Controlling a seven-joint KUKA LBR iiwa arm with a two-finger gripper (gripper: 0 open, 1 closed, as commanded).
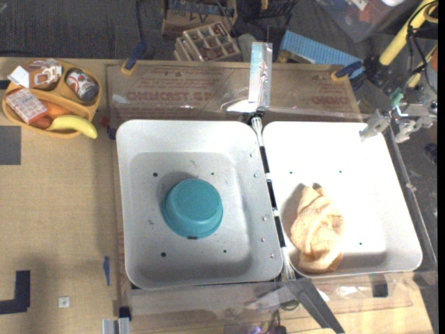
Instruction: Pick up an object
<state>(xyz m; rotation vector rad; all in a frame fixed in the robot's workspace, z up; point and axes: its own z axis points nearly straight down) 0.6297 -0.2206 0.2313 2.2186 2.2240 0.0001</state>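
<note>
**Teal bowl [193, 207] and tan lump [316, 229] both out of the claw's [379, 122] reach**

Found the claw at the far right corner of the right bin [348, 158], over the rim and gripping nothing visible. Could not tell whether it was released or clenched: grey metal against grey clutter, too small and too blurred to read.

Placed the lump down and to the left of the claw, well apart from it, in the same bin's near left corner. Placed the bowl farther left again, across the shared rim, in the middle of the left bin [139, 145], mouth down.

Judged the lump the likelier target, and the riskier for its position. Seemed to press against the bin's left wall and near edge, so a descent there could land the claw on the wall instead of the lump, or shove it tighter into the corner. Looked soft and crumpled as well; might catch only a fold and slip free on the lift.

Judged the bowl no easier. Offered only a smooth round back, probably too wide to span, so a closing claw could skate off it.

Could not identify the lump: cloth, bread or a toy, all possible. Lost the arm behind the claw to the picture's edge.
</note>
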